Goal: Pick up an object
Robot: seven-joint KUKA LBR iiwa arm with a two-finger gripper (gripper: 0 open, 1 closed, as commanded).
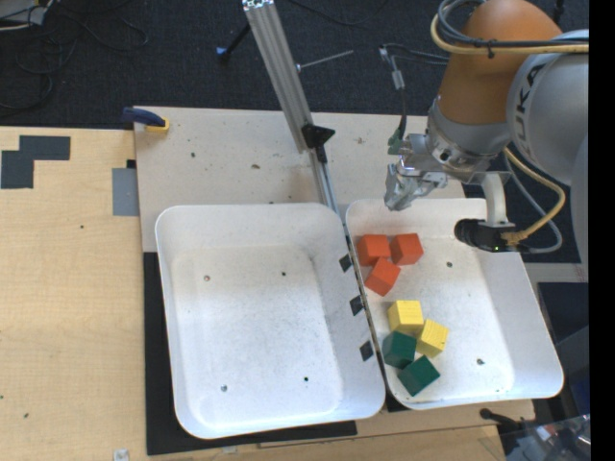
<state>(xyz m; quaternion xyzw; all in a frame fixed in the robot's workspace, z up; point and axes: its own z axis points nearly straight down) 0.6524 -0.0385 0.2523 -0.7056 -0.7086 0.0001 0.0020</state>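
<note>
Partly blurred, the jaws' gripper (pixel 402 196) hangs above orange blocks (pixel 388 256).

Three orange blocks (pixel 385 255), two yellow blocks (pixel 417 323), two green blocks (pixel 409 361), two white bins (pixel 192 257)

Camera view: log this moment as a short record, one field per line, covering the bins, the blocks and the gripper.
right bin: holds all seven blocks, near its left wall
orange blocks: three, clustered at the far end of the group
yellow blocks: two, middle of the group
green blocks: two, nearest the camera
left bin: white, speckled floor
gripper: above the right bin's far left corner, beyond the orange blocks, nothing seen between its fingers
</note>
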